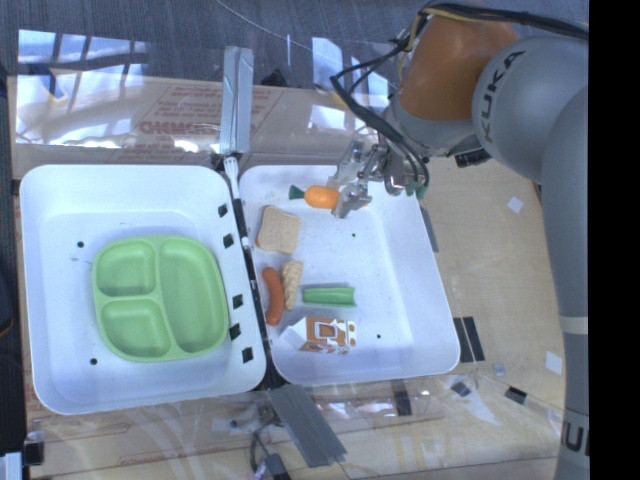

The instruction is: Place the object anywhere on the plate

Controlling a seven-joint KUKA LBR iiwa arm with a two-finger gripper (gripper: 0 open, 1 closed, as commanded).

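pincer (350, 190) is right at the toy carrot (320, 197), can't tell if it's clamped; next it needs carrying over to the green plate (160, 298)

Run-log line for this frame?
gripper: beside carrot, right bin far end | jaws: state unclear | plate: left bin, no carrot yet

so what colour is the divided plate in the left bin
Light green plate, clearest in the camera view.
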